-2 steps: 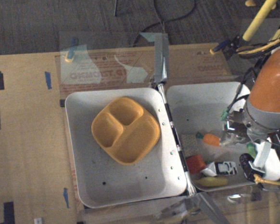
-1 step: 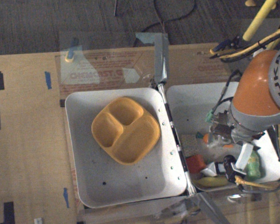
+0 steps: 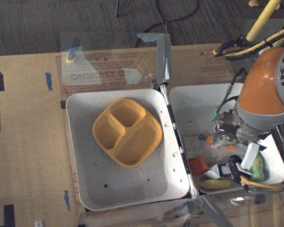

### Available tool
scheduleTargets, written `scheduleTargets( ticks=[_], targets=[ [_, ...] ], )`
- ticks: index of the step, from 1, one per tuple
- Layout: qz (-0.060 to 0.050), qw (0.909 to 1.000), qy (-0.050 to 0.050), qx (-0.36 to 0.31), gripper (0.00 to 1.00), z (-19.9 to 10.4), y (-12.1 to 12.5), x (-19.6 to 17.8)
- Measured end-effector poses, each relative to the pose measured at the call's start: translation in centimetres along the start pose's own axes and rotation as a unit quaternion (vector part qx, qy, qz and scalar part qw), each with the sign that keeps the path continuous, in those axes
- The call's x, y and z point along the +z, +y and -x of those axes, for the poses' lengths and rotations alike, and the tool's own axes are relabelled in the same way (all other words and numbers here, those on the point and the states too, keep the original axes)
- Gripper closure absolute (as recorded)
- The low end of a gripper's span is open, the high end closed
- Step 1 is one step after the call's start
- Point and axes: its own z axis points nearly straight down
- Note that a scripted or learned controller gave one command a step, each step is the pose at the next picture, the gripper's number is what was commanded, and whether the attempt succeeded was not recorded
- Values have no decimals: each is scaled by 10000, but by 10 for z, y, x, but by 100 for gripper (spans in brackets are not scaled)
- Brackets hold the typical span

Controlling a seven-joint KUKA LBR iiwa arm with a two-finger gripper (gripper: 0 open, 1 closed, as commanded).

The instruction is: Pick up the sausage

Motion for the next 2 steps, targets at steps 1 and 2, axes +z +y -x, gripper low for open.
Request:
scheduleTargets(
  ticks=[1, 2],
  targets=[
    [11, 9536, -1, -3011, 100, -60, -10, 8],
    [6, 9772, -1, -2125, 100, -102, -34, 16]
  ],
)
